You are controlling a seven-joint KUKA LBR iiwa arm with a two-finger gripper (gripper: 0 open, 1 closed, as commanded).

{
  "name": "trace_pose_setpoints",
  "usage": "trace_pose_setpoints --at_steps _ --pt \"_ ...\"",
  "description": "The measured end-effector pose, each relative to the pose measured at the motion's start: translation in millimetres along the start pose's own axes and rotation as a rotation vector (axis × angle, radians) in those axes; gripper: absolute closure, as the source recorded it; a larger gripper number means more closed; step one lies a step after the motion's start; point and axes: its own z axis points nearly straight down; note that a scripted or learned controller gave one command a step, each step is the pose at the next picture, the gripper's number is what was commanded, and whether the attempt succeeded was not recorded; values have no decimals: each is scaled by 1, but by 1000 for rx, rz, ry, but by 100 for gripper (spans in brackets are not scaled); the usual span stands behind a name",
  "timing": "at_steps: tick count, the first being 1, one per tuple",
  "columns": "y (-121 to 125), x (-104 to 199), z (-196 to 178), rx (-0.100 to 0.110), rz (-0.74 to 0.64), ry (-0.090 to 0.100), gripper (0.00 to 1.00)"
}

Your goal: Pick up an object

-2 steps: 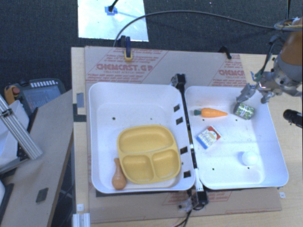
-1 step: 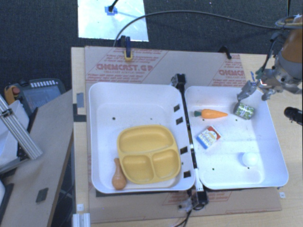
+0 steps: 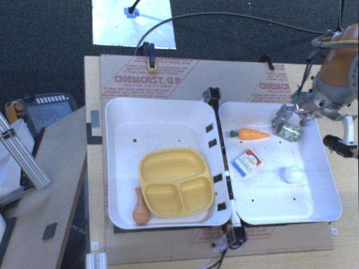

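My gripper [image 3: 290, 118] hangs just above the small green can [image 3: 289, 131], right of the carrot [image 3: 253, 134]; its grip I cannot tell. The can looks light, stiff, slippery: I'd pinch its middle.

— What sits in the left bin [image 3: 120, 150]?
— A yellow divided tray [image 3: 175, 181], low in the frame, with a tan wooden spoon [image 3: 140, 209] touching its lower left edge.
— And beyond the bins?
— A yellow clamp [image 3: 151, 58] at the upper board edge, a shiny metal sheet [image 3: 132, 15] top left, a grey pendant [image 3: 47, 114] far left.
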Motion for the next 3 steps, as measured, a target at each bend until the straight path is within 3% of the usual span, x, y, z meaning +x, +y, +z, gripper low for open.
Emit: trace_pose_setpoints --at_steps 2,3 --pt "10 3 69 -4 1 -1 0" --pt "11 3 58 -7 -2 -2 100"
